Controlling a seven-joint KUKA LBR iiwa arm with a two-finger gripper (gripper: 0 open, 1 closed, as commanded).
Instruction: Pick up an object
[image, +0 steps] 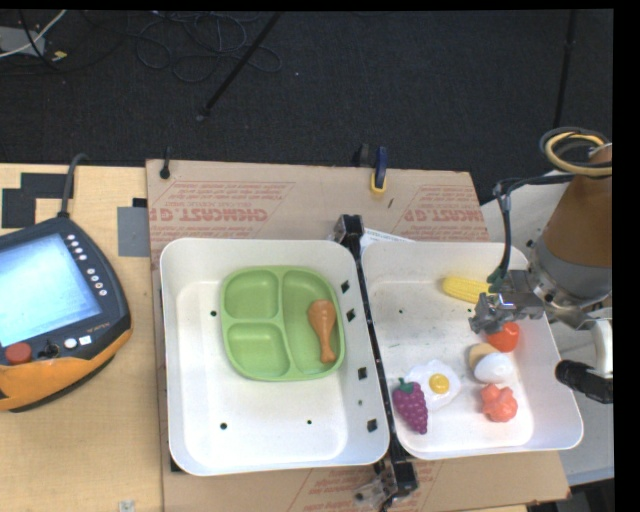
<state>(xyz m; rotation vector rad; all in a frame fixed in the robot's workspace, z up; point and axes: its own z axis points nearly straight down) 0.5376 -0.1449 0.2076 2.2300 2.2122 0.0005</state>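
Note:
My gripper (493, 312) hangs low over the right bin (420, 300), at its right side. It is just above a small red-orange piece (505, 337) and next to a yellow corn cob (464, 290). Below it lie a white egg-shaped piece (492, 368), a tan piece (479, 354), a red strawberry-like toy (499, 402), a fried egg (437, 383) and purple grapes (411, 405). A green divided plate (265, 330) sits in the left bin (200, 420) with a brown drumstick (324, 328) in its right compartment.
A control pendant (55, 310) with a screen lies on the bench at the left. A black divider clip strip (360, 320) runs between the bins. Cardboard (300, 205) lies behind them, with a yellow clamp (379, 180) at its far edge.

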